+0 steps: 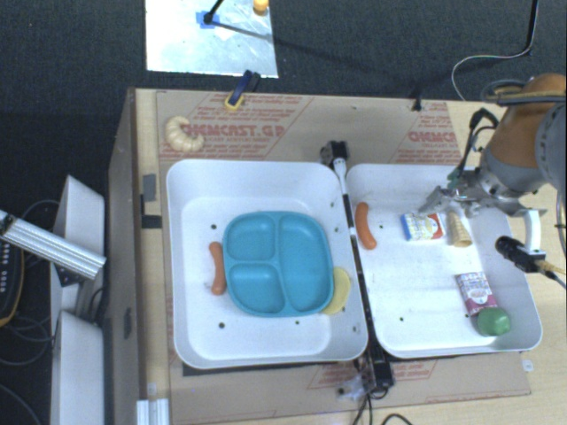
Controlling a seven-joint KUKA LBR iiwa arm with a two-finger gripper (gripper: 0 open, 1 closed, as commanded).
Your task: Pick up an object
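Front edge: the pale wooden surface (461, 395) runs along the bottom, with black cables (376, 388) hanging at the gap between the bins.
Left bin: a shallow white plastic bin (190, 264) holds a blue four-compartment plastic tray (276, 262), an orange toy sausage (216, 267) just beside the tray's left rim, and a pale yellow curved piece (340, 290) tucked under the tray's right edge.
Right bin: a second shallow white plastic bin (416, 326) holds an orange-red toy sausage (363, 226) near its left wall, a small blue, white and red packet (422, 227), a tan ridged stick (458, 229) just beside the packet, a pink and white wrapped bar (473, 290), and a green round toy (493, 322) touching the bar's lower end.
Hand: the hand (446, 197) hovers near the packet and the stick at the right bin's back; whether it is apart or together, I cannot tell.
Arm: grey with an orange band (523, 144), reaching in from the right.
Backing: printed brown cardboard (266, 127) lies under both bins, bearing a cream ridged lump (182, 133) and a blue and yellow clip (239, 90).
Room: dark carpet (71, 60) surrounds the surface; a silvery sheet (190, 29) on the carpet carries a small yellow object (260, 4).
Left margin: a metal rail (53, 244) slants across white panels.
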